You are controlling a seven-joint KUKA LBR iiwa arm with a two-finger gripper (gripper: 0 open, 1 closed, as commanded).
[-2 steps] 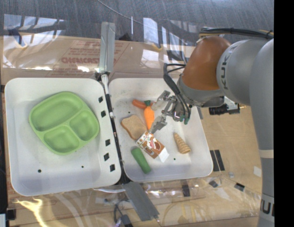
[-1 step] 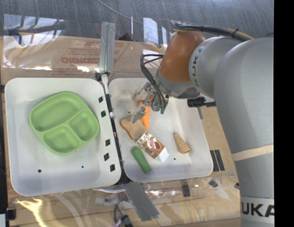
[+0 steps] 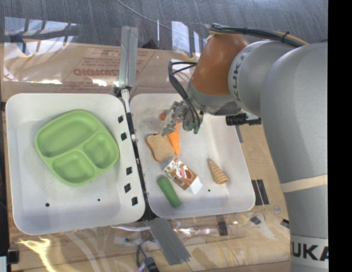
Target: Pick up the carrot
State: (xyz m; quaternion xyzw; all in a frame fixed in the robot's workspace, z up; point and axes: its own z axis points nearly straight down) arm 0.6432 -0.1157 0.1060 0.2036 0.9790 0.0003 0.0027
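Observation:
The carrot (image 3: 174,142), a short orange piece, lies in the right bin (image 3: 232,152) beside a slice of bread (image 3: 159,147). My gripper (image 3: 182,123) hangs low over the bin just behind the carrot, reaching in from the right under the orange wrist band. Its fingers (image 3: 172,123) stand apart, so it is open. The carrot's upper end lies right at the left fingertip and is not clearly between the two. Nothing is held.
The right bin also holds a green cucumber (image 3: 169,191), a printed packet (image 3: 182,176), a cone (image 3: 217,171) and a small red bit (image 3: 162,116). In the left bin (image 3: 22,169) rests a green divided plate (image 3: 76,147). The grey arm covers the bench's right side.

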